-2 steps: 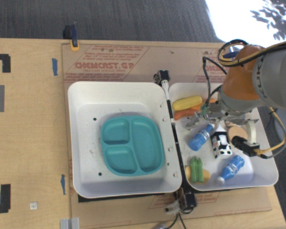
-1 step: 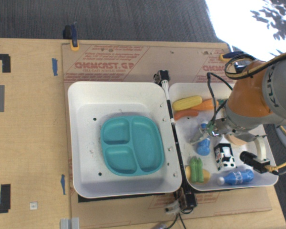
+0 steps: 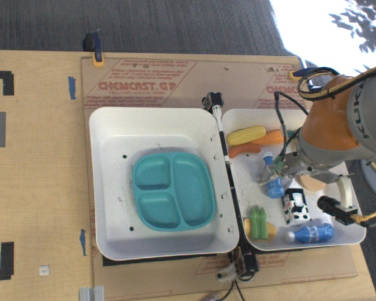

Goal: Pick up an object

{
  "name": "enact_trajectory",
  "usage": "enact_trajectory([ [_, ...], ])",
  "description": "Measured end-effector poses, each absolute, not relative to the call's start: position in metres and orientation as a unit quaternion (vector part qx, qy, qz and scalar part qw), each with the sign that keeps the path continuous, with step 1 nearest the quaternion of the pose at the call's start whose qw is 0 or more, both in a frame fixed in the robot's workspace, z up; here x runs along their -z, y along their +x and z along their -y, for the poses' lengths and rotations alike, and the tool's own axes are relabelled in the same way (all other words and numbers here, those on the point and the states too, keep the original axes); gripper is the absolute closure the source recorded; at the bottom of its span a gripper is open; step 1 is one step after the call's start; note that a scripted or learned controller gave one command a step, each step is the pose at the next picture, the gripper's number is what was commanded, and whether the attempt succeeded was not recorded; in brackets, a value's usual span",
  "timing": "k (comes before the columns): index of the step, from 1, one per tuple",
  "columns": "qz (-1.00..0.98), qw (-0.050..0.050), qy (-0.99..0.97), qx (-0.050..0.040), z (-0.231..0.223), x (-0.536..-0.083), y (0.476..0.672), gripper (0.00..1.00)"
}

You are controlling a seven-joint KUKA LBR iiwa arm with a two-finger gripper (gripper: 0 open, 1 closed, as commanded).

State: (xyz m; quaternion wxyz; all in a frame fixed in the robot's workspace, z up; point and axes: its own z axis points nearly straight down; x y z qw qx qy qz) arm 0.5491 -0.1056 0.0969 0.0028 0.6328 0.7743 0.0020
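My gripper [image 3: 281,170] reaches down into the right bin [image 3: 257,119], below the arm's orange band. It hangs just over a small light-blue object [image 3: 275,189] in the bin's middle. A yellow corn cob [image 3: 245,135] and an orange carrot [image 3: 257,145] lie at the bin's far side. Just right of the gripper lies a black-and-white cow-patterned piece [image 3: 296,207]. At the near edge rest a blue bottle [image 3: 311,234] and a green item [image 3: 257,222]. A tan round piece [image 3: 312,182] is partly hidden by the arm.
The left bin [image 3: 106,168] holds a teal divided plate [image 3: 173,190]. A black clamp [image 3: 212,100] sits where the two bins meet at the back. Cables run along the arm on the right.
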Motion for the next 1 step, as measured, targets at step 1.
enact_trajectory([
  [1,-0.712,-0.001,0.702,0.0001,0.0407,-0.1844,0.4793,1.00],
])
